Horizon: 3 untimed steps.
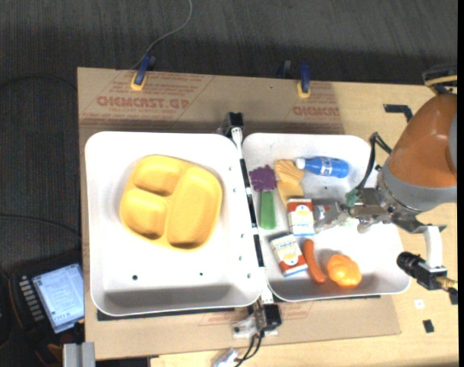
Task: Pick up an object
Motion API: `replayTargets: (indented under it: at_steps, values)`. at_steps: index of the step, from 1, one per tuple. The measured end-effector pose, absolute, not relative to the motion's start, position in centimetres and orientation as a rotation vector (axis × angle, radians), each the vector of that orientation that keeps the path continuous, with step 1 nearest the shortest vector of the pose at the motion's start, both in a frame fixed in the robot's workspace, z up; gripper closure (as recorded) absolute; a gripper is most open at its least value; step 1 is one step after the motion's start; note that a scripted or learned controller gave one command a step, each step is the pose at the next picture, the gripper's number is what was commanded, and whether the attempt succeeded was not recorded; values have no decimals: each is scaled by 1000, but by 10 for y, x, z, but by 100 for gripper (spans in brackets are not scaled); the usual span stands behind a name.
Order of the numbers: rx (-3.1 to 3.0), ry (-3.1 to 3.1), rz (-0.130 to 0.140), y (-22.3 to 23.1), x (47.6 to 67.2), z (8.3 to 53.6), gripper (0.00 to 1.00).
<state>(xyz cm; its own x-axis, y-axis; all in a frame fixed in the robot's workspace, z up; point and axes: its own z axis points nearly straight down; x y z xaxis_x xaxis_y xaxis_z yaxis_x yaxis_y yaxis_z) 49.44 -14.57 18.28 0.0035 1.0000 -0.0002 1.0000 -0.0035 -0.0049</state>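
Near edge of the surface: two shallow white bins side by side.

Right bin, near wall: an orange fruit-shaped toy sits close to the near right corner. Touching its left side, an orange-red carrot-like stick lies slanted. Left of that, a small orange-and-white carton, tilted.

Mid bin: a second small carton, upright in the view, just beyond the first. Left of it a green stick-shaped item runs near to far along the left wall. The gripper hangs over the middle of the right bin, just right of the second carton, reaching in from the right edge. Fingers blurred against the white floor; cannot tell how far apart they are, and nothing is seen between them.

Far part of right bin: a purple leafy toy at the top of the green item, a pale yellow ridged piece beside it, and a blue-and-white bottle lying on its side near the far wall.

Left bin: a yellow sectioned tray rests centrally, toward the far half.
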Motion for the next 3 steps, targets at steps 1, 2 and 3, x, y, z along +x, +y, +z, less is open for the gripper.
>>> replayTargets:
  at_steps: [1, 2, 3]
  values:
    - [-2226, -2218, -4, -131, 498, 97, 0]
    - [-2229, -2212, 0, -133, 497, 104, 100]
    - [-2221, -2219, 3, -58, 519, 183, 100]
